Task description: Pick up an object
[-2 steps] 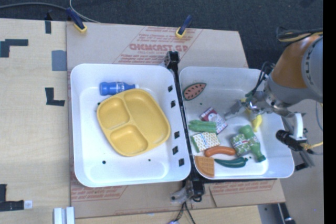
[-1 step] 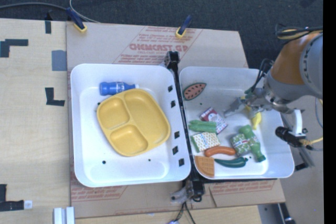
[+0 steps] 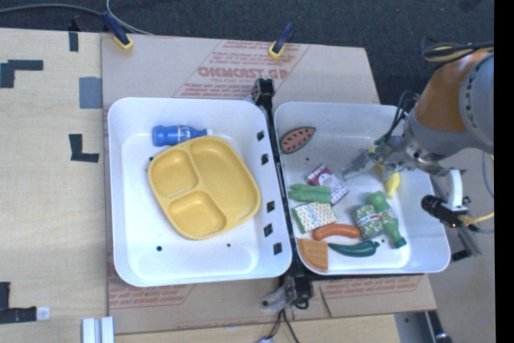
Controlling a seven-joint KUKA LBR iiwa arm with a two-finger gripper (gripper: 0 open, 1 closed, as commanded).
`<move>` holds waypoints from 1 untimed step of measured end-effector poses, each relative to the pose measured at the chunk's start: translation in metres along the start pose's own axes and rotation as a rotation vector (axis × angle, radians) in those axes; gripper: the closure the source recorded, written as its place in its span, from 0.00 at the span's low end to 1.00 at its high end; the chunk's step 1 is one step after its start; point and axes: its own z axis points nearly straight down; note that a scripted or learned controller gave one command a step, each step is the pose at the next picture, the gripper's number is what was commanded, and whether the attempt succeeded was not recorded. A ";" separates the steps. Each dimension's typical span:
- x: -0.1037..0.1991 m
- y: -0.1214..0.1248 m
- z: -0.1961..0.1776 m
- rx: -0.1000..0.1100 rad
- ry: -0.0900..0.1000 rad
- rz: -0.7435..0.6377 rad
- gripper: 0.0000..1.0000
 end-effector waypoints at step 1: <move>-0.001 0.008 0.000 0.010 0.003 0.004 0.00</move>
